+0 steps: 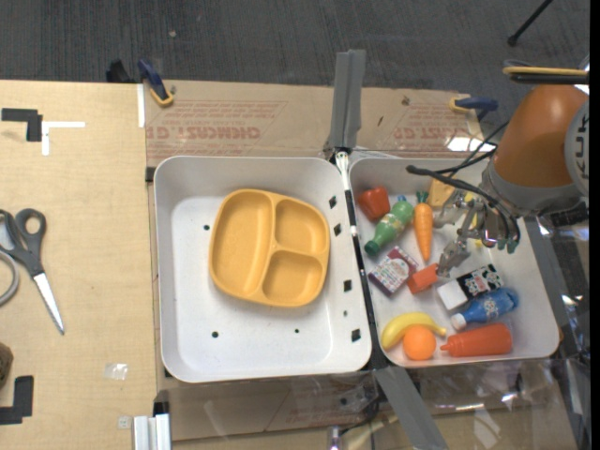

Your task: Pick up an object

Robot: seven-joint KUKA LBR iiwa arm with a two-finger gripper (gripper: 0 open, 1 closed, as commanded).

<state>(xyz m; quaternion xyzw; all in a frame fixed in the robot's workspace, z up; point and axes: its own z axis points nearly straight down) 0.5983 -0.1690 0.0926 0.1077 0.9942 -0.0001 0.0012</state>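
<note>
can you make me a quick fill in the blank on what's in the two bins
1. The yellow divided plate lies in the ____ bin.
2. The plate has ____ compartments.
3. The banana touches the ____ ball beside it.
4. The gripper hangs over the ____ bin.

Missing words: left; three; orange; right

The grey arm with its orange band is cut off by the right edge, so its upper links go unseen. The metal two-finger hand is a small tangle of cables and links, too fine to read how its fingers stand. At the left edge, the grey-handled scissors lose part of one loop, and a dark brown object is mostly cropped, its kind unclear.
</note>
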